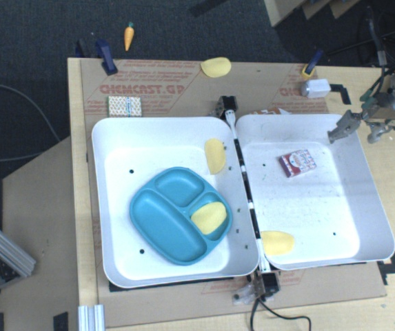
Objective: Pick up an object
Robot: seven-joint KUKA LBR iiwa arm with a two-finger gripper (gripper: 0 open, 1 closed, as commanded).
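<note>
A small red and white packet (298, 163) lies flat in the right bin (362, 226), towards its back. My gripper (354, 134) hangs over that bin's far right corner, to the right of the packet and apart from it. Its fingers (340, 129) stand open with nothing between them. In the left bin (114, 157) sits a blue divided plate (169, 219) with a yellow lump (209, 217) in its right compartment. A pale yellow piece (215, 156) rests by the left bin's right wall. Another yellow piece (277, 242) lies in the right bin's near left corner.
On the bench behind the bins lie a yellow lump (216, 67), a patterned packet (125, 105) and a white block (316, 87). Blue clamps (105, 57) hold the board's back edge. A small orange toy (129, 36) lies on the dark floor beyond.
</note>
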